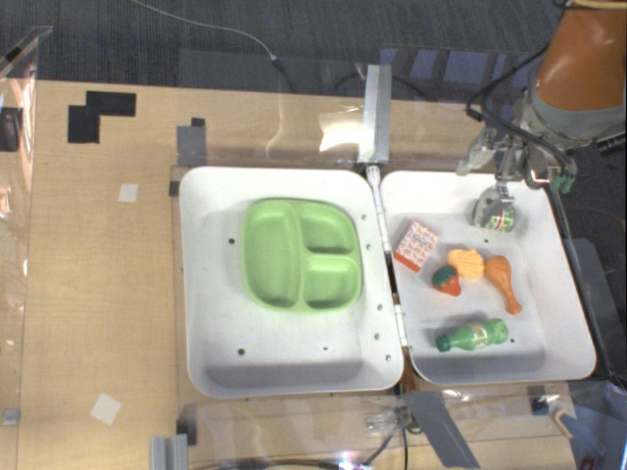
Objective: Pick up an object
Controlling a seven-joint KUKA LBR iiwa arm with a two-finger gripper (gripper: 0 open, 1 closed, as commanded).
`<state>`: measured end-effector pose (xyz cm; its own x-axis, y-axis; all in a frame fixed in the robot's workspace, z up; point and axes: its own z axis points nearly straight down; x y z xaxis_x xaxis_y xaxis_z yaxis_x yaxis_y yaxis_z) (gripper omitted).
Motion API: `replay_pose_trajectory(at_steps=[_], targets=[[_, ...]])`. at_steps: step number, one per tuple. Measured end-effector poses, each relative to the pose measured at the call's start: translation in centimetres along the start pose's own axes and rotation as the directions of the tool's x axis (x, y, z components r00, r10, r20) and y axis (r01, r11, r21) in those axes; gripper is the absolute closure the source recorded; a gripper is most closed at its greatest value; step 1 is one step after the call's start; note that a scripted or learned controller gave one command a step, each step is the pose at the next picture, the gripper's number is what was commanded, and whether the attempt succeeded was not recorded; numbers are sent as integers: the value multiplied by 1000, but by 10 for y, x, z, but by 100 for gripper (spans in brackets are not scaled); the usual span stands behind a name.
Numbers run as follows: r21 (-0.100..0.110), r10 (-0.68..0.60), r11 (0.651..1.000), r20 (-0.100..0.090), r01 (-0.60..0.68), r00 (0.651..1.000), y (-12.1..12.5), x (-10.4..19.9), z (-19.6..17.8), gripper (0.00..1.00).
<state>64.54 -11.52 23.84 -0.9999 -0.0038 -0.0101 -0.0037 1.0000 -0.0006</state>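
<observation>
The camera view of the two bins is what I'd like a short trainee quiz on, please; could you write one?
1. True or false: the green divided tray lies in the left bin.
2. Which item in the right bin lies nearest the camera view's bottom edge? A) green bottle B) drumstick C) checkered box
3. Fill in: the strawberry touches the ____ corn piece.

Key: 1 true; 2 A; 3 yellow.
</observation>
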Motion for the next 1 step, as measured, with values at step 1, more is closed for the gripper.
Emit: replay_pose_trajectory(at_steps=[1], targets=[[-1, -147, 989, -4, 147, 989, -7, 81, 143, 0]])
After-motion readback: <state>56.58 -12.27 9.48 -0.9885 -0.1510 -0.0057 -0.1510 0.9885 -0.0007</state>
